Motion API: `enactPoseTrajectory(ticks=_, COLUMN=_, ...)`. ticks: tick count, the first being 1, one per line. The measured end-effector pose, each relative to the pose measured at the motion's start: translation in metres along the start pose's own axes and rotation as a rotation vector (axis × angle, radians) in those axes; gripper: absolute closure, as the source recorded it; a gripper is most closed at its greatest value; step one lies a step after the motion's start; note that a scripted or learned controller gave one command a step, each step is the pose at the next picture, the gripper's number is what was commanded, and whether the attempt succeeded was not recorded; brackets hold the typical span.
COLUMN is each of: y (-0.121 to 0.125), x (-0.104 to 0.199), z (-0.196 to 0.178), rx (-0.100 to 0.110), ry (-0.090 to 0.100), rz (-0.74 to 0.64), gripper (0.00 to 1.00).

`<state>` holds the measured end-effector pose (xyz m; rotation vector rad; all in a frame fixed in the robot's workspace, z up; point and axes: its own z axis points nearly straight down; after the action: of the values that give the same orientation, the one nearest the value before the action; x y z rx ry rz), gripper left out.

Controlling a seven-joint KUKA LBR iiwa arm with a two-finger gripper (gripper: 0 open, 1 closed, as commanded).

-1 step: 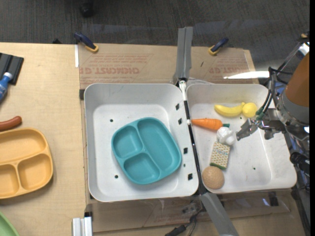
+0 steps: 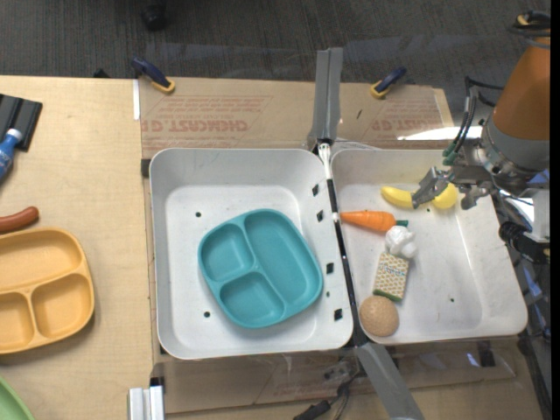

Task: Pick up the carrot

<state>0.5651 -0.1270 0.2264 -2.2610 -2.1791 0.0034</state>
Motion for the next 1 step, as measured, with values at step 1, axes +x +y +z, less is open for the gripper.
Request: enactPoseTrajectory(ticks=1, y=0.0443, x=0.0113, z=0.1081, rx=-0.003, ry=-0.001, rz=-0.126, gripper=0.00)
